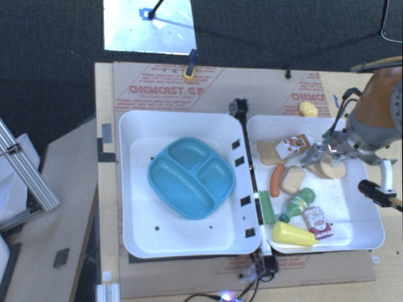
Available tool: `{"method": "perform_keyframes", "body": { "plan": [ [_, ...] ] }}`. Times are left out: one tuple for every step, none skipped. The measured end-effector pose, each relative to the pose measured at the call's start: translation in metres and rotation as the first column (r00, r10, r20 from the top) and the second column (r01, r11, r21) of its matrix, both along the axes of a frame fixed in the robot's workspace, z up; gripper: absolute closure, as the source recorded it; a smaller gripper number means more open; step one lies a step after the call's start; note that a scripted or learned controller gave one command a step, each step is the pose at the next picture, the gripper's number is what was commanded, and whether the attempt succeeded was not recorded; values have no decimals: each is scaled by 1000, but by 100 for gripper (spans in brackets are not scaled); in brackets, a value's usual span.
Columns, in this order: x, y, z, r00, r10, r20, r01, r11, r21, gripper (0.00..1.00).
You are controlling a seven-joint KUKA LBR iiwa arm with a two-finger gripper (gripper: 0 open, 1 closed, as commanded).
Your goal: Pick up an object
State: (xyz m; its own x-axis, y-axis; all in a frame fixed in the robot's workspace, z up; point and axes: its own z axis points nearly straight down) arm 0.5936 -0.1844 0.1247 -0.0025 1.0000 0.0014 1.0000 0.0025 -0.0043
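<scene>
The right white bin (pixel 365 231) holds several toy foods. A small orange-and-white carton (pixel 291 146) lies at its back left on a tan slice (pixel 267 151). In front of these are an orange sausage (pixel 277 179) and a beige bread piece (pixel 293 180). A tan round piece (pixel 332 169) lies to their right. Nearer the front are a green bottle (pixel 297 205), a green stick (pixel 267 207), a yellow piece (pixel 293 233) and a red packet (pixel 317 222). My gripper (pixel 313 154) hangs over the bin's back, between the carton and the tan round piece.
The left white bin (pixel 138 231) holds a blue divided plate (pixel 191 177). A black divider (pixel 247 168) runs between the bins. A small yellow object (pixel 308 109) lies on the board behind the right bin. The arm (pixel 378 112) comes in from the right.
</scene>
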Motion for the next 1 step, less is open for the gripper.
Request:
{"method": "perform_keyframes", "body": {
  "plan": [
    [8, -2, -10, 1000, 1, 31, -1, 1000, -11, 0]
  ]
}}
